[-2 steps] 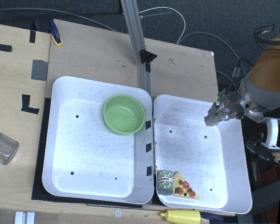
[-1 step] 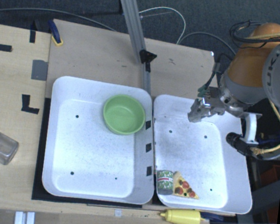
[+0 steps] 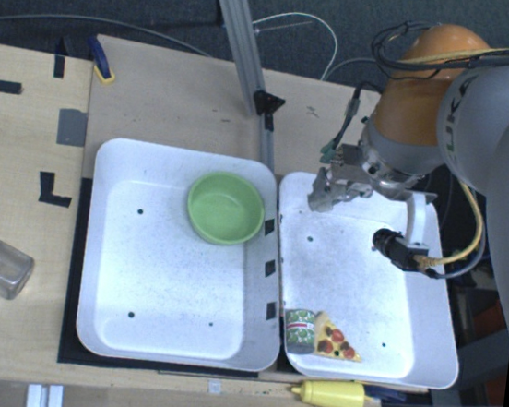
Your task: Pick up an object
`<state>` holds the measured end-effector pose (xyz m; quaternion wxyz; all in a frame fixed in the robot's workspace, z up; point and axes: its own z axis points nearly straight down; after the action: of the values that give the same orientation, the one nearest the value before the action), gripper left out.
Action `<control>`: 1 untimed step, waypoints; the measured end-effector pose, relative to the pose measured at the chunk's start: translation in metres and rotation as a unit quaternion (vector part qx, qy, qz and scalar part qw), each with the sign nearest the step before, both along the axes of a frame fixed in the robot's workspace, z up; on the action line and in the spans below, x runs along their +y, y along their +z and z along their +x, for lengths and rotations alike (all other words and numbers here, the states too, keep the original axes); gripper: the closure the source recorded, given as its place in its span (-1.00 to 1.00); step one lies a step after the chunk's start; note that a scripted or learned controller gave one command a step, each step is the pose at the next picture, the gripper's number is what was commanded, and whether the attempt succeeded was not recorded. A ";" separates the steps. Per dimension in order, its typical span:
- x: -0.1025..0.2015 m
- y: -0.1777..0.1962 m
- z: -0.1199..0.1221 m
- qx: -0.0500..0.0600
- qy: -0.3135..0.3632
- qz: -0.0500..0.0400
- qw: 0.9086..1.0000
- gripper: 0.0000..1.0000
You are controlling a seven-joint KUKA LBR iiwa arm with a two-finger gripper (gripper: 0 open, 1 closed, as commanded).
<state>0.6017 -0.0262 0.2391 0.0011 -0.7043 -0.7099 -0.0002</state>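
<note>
The gripper point(image 3: 323, 200) is positioned over the far left corner of the right bin point(image 3: 408, 307); whether it is apart or together cannot be told. A small flat packet point(image 3: 321, 335) with a pizza picture is located at the near left of the right bin. A green bowl point(image 3: 225, 207) is placed at the far right of the left bin point(image 3: 133, 275). A yellow bottle point(image 3: 333, 395) is laid on the bench, just beyond the right bin's near rim

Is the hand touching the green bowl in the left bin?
Apart. The camera view shows the hand over the far-left corner of the right bin, while the green bowl sits in the left bin, with bare bin floor and the rims between them.
</note>
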 end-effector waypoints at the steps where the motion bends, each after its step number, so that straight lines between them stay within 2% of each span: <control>1: 0.059 0.006 0.012 -0.001 0.000 0.000 1.000 1.00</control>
<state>0.6141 0.0323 0.2450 0.0008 -0.7042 -0.7100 -0.0006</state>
